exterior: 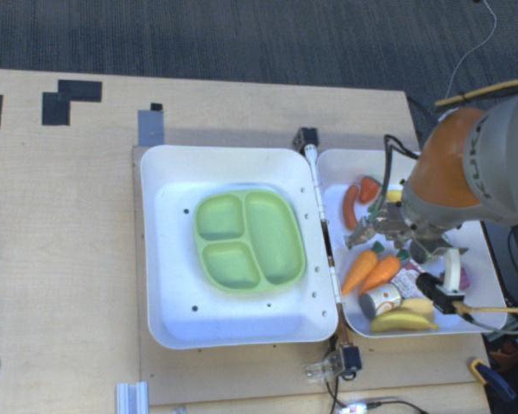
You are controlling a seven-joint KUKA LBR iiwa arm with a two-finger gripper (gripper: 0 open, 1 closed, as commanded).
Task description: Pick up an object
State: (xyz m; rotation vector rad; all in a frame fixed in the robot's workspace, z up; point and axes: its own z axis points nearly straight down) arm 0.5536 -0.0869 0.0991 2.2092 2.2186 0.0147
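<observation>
The right bin (pixel 332 198) holds several toy foods. Two orange carrots (pixel 369 271) lie side by side near its left wall. A yellow banana (pixel 403 320) rests at the front, with a small can (pixel 385 301) just behind it. A red sausage-like piece (pixel 351 204) lies at the back left beside a red-orange piece (pixel 368 187). My gripper (pixel 395 235) hangs low over the middle of this bin, just behind the carrots, under the grey arm with its orange band (pixel 445 166). I see nothing clearly held in it.
The left bin (pixel 168 231) carries a light green divided plate (pixel 249 240) at its centre. A white and pink item (pixel 453 270) lies at the right bin's right side, partly under the arm. Black cables (pixel 466 309) trail over the right bin's front right corner.
</observation>
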